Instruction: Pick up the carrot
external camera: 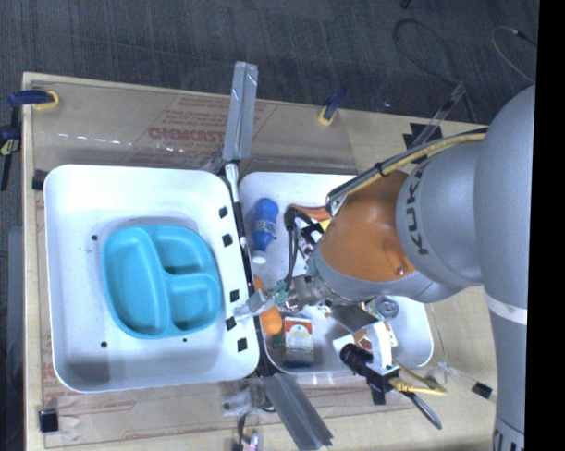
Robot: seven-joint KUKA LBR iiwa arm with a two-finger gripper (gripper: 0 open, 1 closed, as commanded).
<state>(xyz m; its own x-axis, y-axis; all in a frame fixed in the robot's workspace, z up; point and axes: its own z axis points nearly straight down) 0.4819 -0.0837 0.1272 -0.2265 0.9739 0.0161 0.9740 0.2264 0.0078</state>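
The gripper hangs low over the carrot in the right bin — poised to grab; its state I cannot tell.

A robotics lab: a grey KUKA arm at three o'clock over a wooden bench bearing two white bins, clamps at ten o'clock.

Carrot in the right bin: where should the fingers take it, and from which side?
Only a small orange end of the carrot shows, wedged between the bin's left wall and the small carton. Probably best to come straight down from above and pinch that exposed end across its width; the sides look blocked. The gripper is already near it.
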